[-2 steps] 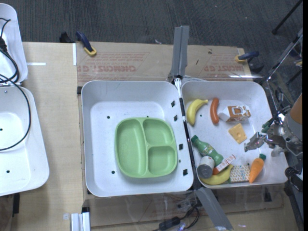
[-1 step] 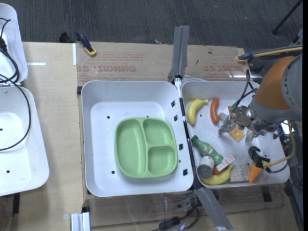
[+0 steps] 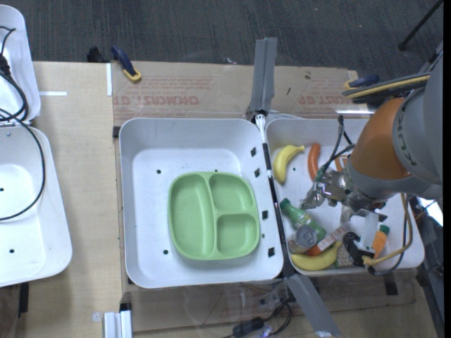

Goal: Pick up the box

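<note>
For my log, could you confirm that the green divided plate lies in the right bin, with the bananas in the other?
Not quite: the camera view shows the green plate in the left bin. The bananas lie in the other, the right bin.

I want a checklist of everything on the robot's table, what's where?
Surface: left bin and right bin side by side on a bench.
Job's things: no box clearly seen.
Clutter: green divided plate in left bin; two bananas, orange carrot-like piece, green bottle in right bin.
Grippers: gripper low over right bin, fingers unclear.
Cables: black cable at left.
Surroundings: dark floor.
</note>
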Controlling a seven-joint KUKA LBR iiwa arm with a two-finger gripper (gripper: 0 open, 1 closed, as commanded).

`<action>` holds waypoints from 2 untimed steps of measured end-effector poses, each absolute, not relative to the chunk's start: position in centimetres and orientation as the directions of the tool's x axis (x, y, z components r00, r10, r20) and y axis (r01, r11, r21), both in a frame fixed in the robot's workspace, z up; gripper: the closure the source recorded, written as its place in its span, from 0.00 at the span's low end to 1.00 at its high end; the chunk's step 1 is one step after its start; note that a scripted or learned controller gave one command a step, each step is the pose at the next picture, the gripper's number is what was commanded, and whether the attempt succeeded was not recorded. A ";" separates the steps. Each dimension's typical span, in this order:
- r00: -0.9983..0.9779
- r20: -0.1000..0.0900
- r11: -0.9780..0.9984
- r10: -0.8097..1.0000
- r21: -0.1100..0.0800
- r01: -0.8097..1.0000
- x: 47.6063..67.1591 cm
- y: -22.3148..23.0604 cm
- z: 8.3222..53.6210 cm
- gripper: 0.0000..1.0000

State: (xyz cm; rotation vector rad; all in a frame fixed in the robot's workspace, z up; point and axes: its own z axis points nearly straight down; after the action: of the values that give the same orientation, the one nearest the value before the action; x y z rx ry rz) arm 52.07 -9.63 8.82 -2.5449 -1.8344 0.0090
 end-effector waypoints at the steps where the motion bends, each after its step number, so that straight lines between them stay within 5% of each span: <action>1: 0.289 -0.004 -0.289 0.957 -0.005 0.957 58.0 -12.8 17.9 0.00; 2: 0.129 0.000 -0.129 0.992 -0.008 0.992 50.1 -9.4 8.8 0.00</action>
State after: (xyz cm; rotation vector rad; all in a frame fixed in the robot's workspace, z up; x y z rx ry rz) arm 50.10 -9.37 8.77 -2.3558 -2.0695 0.0088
